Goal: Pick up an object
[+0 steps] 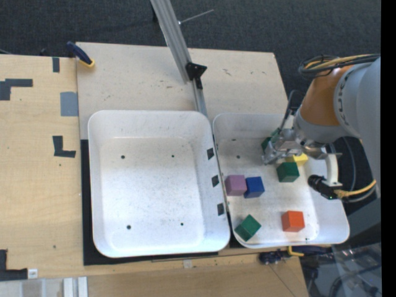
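Note:
The right bin (pixel 244 132) holds several small blocks: a purple cube (pixel 235 184), a blue cube (pixel 254 187), a green block (pixel 248 226) near the front, an orange cube (pixel 293 221), a dark green cube (pixel 288 171) and a yellow piece (pixel 301 158) partly hidden behind it. My gripper (pixel 275 151) hangs low over the bin's far right part, just left of the dark green cube and the yellow piece. A bit of green (pixel 266 144) shows at its left side.
The left bin (pixel 148 184) lies beside the right one. A slanted metal bar (pixel 176 39) with a black clamp (pixel 195 71) crosses the bench behind the bins. A blue and yellow tool (pixel 80 54) lies at the far left of the bench.

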Controlling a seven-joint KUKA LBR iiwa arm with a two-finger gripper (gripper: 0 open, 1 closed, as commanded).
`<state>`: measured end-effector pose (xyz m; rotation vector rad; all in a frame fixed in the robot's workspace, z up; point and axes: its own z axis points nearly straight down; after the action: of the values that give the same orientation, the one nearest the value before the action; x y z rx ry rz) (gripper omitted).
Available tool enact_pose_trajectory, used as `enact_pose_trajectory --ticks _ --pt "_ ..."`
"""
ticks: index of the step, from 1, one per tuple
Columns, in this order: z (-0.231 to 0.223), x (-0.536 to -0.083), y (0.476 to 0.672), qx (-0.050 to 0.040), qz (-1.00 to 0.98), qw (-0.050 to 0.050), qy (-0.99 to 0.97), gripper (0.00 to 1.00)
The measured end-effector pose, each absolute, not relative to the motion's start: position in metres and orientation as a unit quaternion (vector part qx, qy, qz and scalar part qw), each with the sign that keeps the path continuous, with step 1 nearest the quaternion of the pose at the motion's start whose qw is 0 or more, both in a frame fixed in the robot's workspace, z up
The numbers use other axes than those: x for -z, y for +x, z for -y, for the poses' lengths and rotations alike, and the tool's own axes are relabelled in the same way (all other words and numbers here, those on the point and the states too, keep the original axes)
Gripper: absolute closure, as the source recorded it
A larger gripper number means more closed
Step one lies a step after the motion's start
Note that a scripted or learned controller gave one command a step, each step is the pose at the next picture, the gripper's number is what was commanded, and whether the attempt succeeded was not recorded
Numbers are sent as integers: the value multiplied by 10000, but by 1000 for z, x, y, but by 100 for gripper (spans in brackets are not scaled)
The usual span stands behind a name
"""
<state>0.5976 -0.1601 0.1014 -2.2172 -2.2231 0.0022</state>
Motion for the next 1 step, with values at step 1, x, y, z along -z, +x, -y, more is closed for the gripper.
enact_pose_trajectory --ticks 1 --pt "166 -151 606 6 7074 -14 -7068 100"
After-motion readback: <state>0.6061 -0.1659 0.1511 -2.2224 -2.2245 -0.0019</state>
